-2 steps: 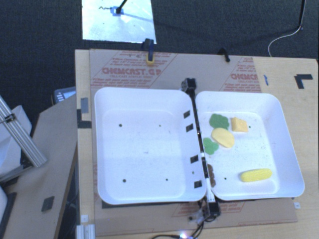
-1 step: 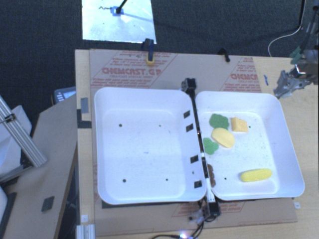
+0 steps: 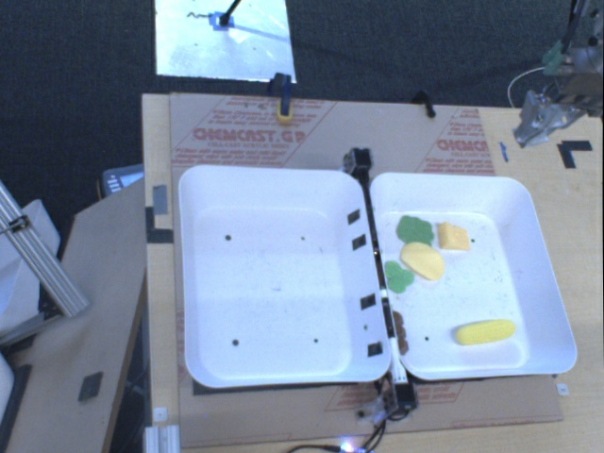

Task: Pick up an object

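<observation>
The right bin point(image 3: 528, 215) holds several small objects. A green round piece point(image 3: 414, 229) lies near its left wall, with a yellow-orange block point(image 3: 453, 237) beside it. A pale yellow oval point(image 3: 423, 260) sits just below them, and a smaller green piece point(image 3: 399, 278) lies at its lower left. A yellow corn-like piece point(image 3: 485, 331) rests near the bin's front. My gripper point(image 3: 543, 121) hangs at the far upper right, above the bench and well behind the right bin, apart from all the objects.
The left bin point(image 3: 274, 272) stands beside the right one, with a black-clipped divider point(image 3: 373, 253) between them. A cardboard sheet point(image 3: 321, 125) lies under both. A shiny metal plate point(image 3: 222, 26) sits at the back left, and an aluminium rail point(image 3: 38, 253) at far left.
</observation>
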